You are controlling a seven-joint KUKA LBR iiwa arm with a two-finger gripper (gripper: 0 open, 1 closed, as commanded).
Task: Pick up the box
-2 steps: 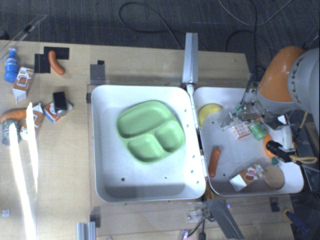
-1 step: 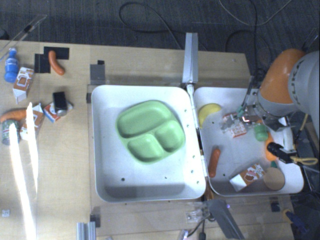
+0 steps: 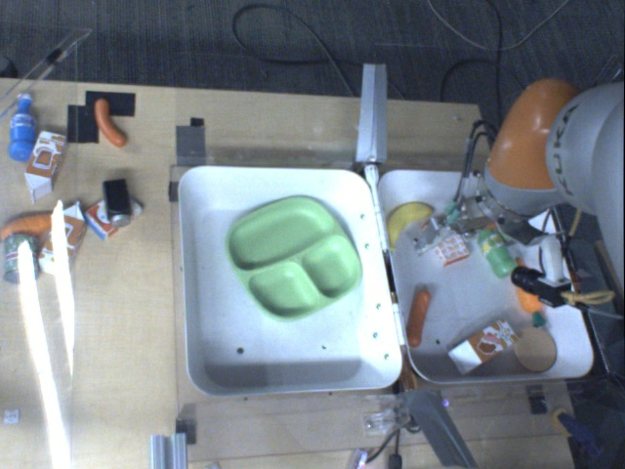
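End effector point(image 3: 444, 231) hovering over small box point(image 3: 453, 250) beside yellow item point(image 3: 408, 219); finger state impossible telling; neighbour risking crowding grasp.

Left bin point(image 3: 195, 291) roomy around green tray point(image 3: 293, 255); right bin point(image 3: 576, 360) crowded.

Wooden bench point(image 3: 117, 360), 2 white bins point(image 3: 210, 360), blue bottle point(image 3: 21, 127), hot dog point(image 3: 110, 123), small cartons point(image 3: 45, 162)

Pale wooden bench point(image 3: 117, 360) before dark carpet point(image 3: 244, 27) strewn with black cables point(image 3: 293, 27)
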